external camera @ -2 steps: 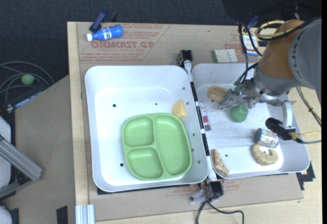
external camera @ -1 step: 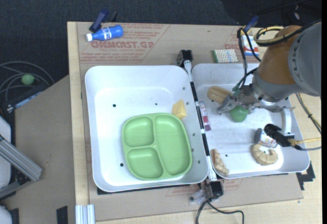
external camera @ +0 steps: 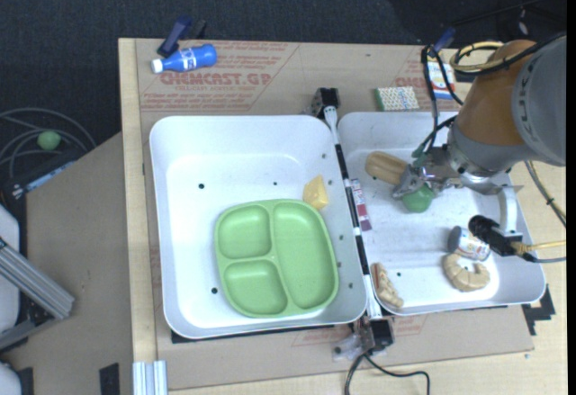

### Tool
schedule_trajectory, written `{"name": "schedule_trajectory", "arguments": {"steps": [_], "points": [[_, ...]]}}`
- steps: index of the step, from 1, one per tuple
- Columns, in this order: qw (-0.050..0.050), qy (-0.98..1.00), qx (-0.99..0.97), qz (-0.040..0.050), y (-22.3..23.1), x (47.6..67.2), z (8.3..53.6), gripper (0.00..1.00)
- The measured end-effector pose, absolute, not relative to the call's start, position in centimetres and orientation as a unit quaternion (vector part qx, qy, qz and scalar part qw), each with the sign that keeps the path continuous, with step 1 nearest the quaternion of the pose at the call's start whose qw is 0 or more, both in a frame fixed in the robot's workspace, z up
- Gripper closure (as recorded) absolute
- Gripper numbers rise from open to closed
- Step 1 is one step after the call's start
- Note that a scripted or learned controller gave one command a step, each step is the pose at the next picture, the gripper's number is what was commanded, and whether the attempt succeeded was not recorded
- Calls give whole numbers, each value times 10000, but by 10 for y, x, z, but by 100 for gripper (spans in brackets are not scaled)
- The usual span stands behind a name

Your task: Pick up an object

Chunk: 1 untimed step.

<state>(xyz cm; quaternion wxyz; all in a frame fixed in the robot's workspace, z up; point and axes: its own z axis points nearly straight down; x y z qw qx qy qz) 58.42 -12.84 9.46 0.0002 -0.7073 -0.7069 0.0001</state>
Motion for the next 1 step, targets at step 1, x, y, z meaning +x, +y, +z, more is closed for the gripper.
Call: {"name": "schedule_trajectory", "arguments": {"steps": [1], "points": [[-8, -7082, -7060, -19, -51, 603, 186, 100]]}}
